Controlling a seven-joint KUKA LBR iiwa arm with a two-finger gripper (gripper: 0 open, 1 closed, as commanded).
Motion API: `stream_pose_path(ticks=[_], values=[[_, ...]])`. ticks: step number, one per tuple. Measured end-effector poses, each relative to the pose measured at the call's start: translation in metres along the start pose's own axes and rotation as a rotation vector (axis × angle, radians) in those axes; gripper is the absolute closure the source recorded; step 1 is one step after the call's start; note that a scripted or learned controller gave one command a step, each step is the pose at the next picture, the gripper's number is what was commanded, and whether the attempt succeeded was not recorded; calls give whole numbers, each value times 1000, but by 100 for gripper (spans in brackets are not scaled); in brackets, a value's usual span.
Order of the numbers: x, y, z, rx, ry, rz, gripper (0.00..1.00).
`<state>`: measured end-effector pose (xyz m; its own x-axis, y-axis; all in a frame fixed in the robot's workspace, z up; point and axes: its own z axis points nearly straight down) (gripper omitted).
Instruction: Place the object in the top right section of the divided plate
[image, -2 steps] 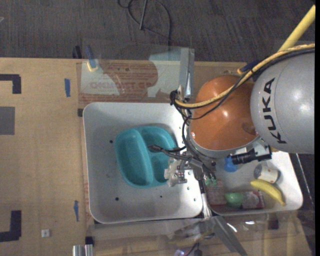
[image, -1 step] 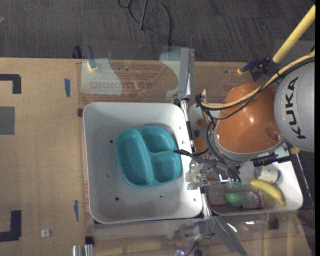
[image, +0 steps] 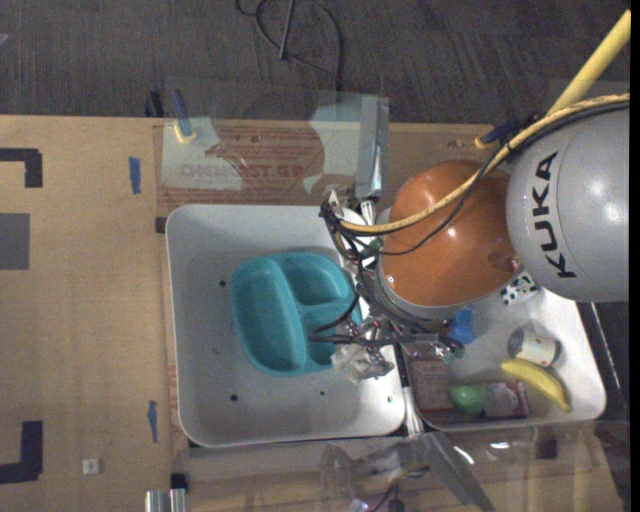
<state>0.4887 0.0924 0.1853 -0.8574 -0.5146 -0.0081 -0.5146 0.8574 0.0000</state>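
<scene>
The gripper (image: 352, 345) hung over the plate's (image: 290, 310) near edge, seemingly to release into a section; I could not tell its state or whether it held the object. The banana (image: 536, 384) lay well off, in the other bin (image: 590, 380).

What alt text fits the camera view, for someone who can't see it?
A grey KUKA arm with an orange band reaches from the right over a teal divided plate in the left white bin. The right bin holds a banana, a green object and other small items.
</scene>
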Motion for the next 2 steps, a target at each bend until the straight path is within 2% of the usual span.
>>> stream_pose_path(ticks=[1,2], values=[[-43,-71,-6,2,-1,184,100],[-45,-84,-33,2,-2,-29,100]])
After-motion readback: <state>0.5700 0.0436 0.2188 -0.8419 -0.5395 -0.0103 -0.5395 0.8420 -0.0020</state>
